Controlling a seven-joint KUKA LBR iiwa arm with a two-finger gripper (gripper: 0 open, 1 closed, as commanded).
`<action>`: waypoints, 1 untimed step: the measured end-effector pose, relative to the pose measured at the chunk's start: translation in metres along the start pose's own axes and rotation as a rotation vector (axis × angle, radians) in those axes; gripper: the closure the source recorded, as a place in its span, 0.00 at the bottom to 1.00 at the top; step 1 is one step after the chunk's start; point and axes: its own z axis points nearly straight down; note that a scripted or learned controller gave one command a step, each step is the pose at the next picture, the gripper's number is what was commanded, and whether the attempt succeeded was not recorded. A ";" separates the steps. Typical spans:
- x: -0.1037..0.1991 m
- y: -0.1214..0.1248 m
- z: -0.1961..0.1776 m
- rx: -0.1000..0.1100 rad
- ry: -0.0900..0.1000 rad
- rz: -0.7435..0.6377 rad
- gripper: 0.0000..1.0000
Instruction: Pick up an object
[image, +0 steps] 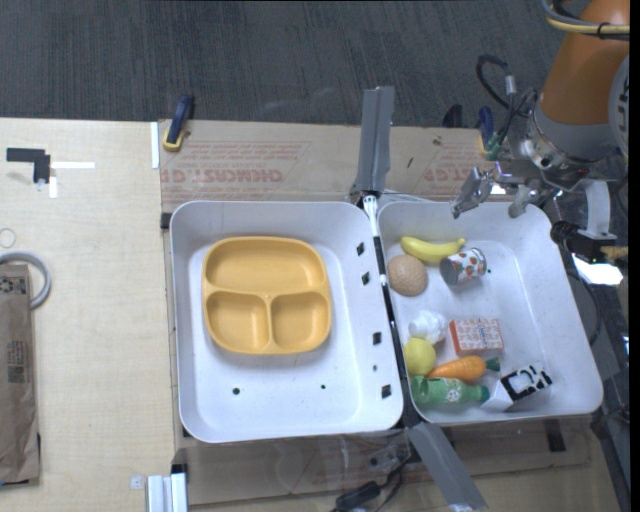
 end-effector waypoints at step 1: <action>0.002 -0.019 0.112 -0.003 -0.001 0.009 0.00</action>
